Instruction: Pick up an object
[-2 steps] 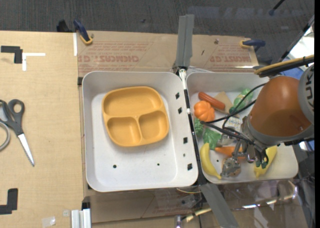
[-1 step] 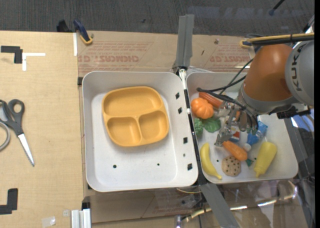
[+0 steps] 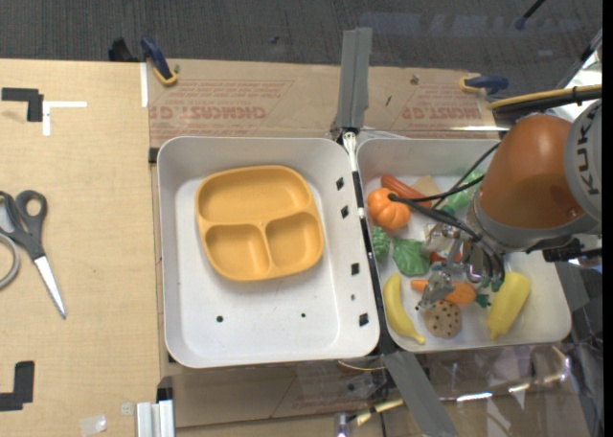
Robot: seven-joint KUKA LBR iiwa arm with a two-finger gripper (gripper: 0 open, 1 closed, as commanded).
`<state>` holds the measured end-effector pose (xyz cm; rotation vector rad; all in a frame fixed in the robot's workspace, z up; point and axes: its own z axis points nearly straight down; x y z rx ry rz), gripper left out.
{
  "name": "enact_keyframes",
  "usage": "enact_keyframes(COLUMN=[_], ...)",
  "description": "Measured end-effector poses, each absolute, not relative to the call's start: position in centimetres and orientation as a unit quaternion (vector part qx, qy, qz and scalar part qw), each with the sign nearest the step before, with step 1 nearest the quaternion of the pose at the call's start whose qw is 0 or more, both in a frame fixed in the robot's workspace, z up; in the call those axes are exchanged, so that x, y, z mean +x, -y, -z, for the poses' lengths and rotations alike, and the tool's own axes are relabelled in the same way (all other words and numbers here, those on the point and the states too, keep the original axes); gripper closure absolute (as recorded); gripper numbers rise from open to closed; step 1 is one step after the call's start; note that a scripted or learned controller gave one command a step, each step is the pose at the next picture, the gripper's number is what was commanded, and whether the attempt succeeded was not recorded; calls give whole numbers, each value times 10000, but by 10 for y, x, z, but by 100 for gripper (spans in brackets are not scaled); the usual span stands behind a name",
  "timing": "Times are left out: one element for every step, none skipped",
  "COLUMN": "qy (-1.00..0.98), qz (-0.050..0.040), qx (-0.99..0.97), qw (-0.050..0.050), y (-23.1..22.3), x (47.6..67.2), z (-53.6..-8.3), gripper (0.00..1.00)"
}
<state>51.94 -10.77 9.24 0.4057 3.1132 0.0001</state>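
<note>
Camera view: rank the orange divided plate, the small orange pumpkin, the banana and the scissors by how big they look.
Largest to smallest:
1. orange divided plate
2. scissors
3. banana
4. small orange pumpkin

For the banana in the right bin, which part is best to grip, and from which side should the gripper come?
Probably the middle of the banana, coming straight down from above. It lies flat along the right bin's left wall, so the fingers should close across its narrow width. The wall side looks tight; the cookie crowds its lower end, so the middle seems safest.
</note>
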Motion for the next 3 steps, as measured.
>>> enact_keyframes(qy=[-9697,-9661,-9646], qz=[-1,1,3], qx=[2443,2583,2637], qw=[-5,26,9], y=[118,107,124], x=[494,604,560], z=[-91,-93,-92], gripper=[0,0,0])
